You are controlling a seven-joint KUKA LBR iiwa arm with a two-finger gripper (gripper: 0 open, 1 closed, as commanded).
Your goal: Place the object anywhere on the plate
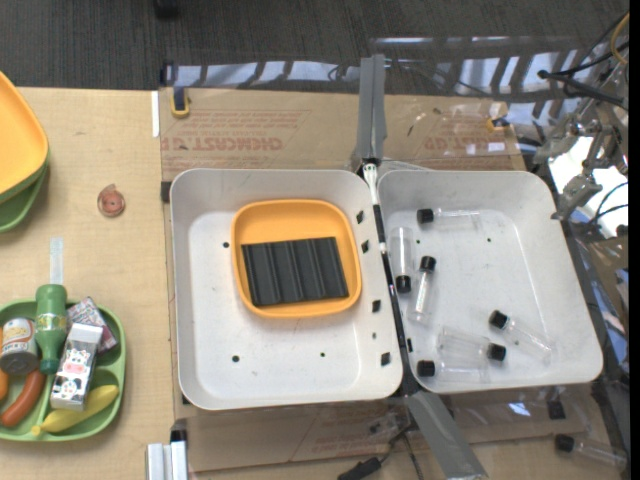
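Observation:
An orange plate [246,230] with rounded corners rests in the left white bin [205,353], toward its back. A dark ribbed rectangular slab [295,271] lies flat on the plate and covers most of its middle. In the right white bin [565,353] lie several clear vials with black caps. One vial [442,214] is near the back, two vials [403,260] [424,280] lie along the left wall, and others [516,332] [462,349] lie near the front.
A green plate [108,408] of toy food sits at the lower left of the wooden bench, and an orange dish [18,153] at the upper left. A small pink disc [111,201] lies between them. A grey post [372,108] stands behind the bins; cables and metal frame [590,138] crowd the right.

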